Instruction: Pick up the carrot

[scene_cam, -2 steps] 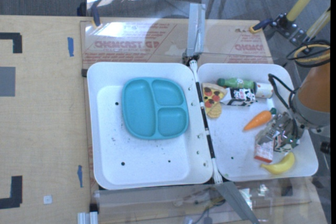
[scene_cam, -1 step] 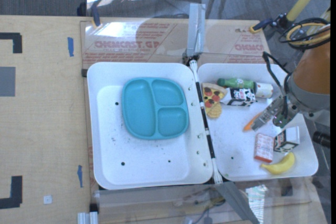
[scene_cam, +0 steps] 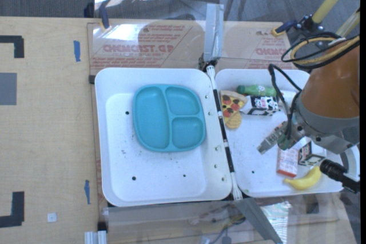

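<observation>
The chief risk from here is a grab at the wrong thing: the right-hand shallow white bin is crowded, and the hand hangs low over its floor just beside a flat red-and-white packet and a yellow toy banana, either of which a closing grasp could catch or shove aside. A second risk is a grasp on nothing at all, since the hand sits tilted over bare bin floor. Whether the hand is released or clenched cannot be told at this angle, and nothing is seen held in it. Where the carrot lies cannot be told with any certainty. The grey arm with its orange band covers the right part of this bin, and the carrot may well sit beneath it, which would put it to the hand's right and close by. Further left, along the bin's far side, lie a toy pizza slice, a green cylindrical toy and a small black-and-white carton, all apart from the hand. The left-hand white bin bears a teal divided plate.
</observation>
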Available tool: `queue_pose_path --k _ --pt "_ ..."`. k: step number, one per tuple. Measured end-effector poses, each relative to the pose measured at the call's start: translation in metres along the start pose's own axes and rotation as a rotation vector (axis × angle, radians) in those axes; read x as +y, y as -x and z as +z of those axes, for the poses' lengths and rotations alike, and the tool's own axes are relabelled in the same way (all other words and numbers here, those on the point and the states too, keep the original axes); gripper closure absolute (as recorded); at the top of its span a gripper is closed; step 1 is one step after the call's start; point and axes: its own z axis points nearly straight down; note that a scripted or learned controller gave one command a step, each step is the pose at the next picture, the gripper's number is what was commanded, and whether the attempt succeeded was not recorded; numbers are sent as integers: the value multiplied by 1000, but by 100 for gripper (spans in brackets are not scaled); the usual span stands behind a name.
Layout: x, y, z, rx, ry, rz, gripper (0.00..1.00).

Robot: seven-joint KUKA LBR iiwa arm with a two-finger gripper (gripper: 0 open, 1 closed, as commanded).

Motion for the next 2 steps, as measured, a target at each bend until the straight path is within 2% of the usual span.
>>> queue_pose_path --k 1,2 --pt "-11 68 -27 -5 3 111 100" --pt "-16 52 80 -1 0 440 100"
